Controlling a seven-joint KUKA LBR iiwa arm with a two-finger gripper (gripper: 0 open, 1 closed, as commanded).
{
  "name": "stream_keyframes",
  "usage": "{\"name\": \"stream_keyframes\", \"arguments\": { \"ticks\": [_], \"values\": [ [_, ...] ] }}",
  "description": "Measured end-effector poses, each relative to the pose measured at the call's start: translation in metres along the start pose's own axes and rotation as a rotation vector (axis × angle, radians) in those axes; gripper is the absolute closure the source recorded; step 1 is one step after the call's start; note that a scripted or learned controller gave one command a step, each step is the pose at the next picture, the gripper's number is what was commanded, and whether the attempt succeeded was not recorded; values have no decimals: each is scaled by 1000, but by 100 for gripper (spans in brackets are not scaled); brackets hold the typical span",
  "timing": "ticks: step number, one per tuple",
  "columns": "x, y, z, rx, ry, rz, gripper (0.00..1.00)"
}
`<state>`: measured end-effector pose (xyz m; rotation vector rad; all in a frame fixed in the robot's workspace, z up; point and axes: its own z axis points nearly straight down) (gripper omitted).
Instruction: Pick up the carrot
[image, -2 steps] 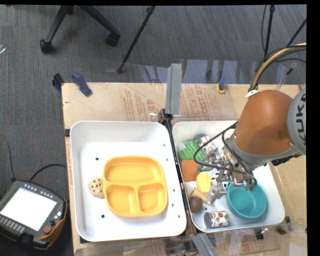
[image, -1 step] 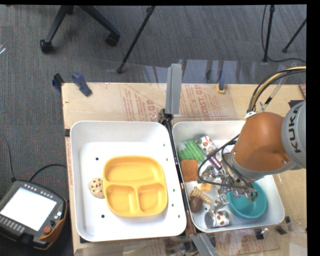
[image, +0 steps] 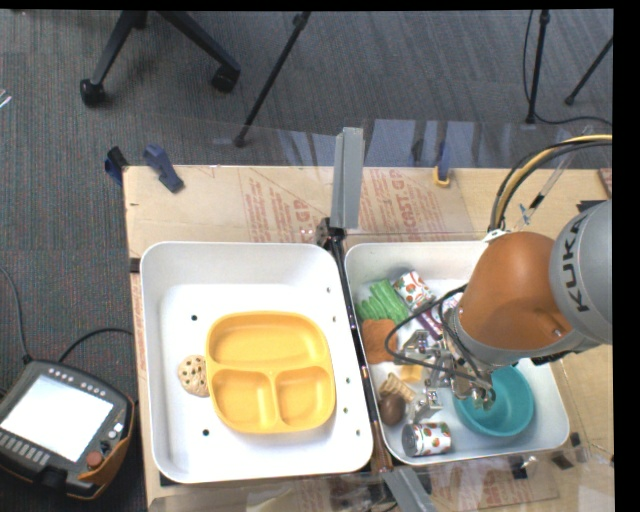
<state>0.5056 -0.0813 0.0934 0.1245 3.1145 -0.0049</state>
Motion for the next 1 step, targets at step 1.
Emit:
{"name": "stream_keyframes", "arguments": {
  "ticks": [1],
  "values": [
    [-8,0,5,-3,19,20,0]
  ]
}}
